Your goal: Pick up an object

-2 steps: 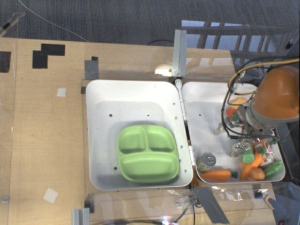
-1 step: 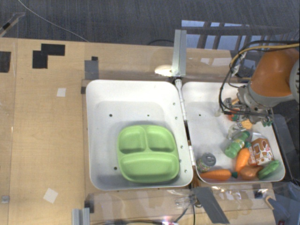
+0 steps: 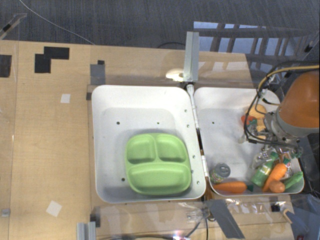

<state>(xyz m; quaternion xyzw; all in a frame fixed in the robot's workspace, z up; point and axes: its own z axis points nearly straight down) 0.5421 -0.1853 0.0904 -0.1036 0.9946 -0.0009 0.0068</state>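
Note:
The right bin (image 3: 225,129) holds a heap of small things in its near right corner: a green bottle (image 3: 261,174), an orange carrot (image 3: 276,173), a green piece (image 3: 295,179) and a small orange piece (image 3: 277,187). A long carrot (image 3: 231,187) lies along the near wall beside a small round tin (image 3: 220,171). An orange and red item (image 3: 252,120) lies partly hidden behind the arm's cables. My gripper (image 3: 271,155) hangs low under the orange band (image 3: 300,104), directly over the heap, and its tip blends into the clutter.
The left bin (image 3: 107,114) holds a green sectioned plate (image 3: 158,163) in its near half. A metal post (image 3: 191,56) stands behind the ridge between the bins. Black cables loop around the wrist on the right.

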